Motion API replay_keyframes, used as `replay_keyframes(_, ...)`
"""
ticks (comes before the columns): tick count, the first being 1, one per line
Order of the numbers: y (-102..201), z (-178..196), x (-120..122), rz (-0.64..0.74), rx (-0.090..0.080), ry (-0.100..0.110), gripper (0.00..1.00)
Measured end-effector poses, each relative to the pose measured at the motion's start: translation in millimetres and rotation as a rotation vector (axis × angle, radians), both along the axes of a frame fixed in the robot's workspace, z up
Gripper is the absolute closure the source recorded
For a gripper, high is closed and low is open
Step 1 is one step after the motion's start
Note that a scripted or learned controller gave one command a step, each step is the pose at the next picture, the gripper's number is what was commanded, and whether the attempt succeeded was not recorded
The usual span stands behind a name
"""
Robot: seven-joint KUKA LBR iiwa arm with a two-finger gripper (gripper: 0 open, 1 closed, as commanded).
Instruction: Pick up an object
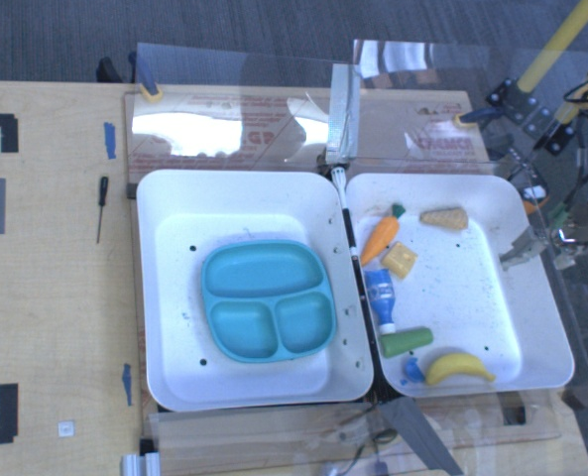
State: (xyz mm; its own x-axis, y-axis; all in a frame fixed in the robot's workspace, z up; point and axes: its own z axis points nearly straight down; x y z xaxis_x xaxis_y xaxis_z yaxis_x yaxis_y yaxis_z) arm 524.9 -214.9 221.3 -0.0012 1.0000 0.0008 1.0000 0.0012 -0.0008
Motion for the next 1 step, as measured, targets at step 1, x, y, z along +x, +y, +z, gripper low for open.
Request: replay_keyframes(1,77.1,-92.1,18.4,-0.016,0.004,0.009,0.00)
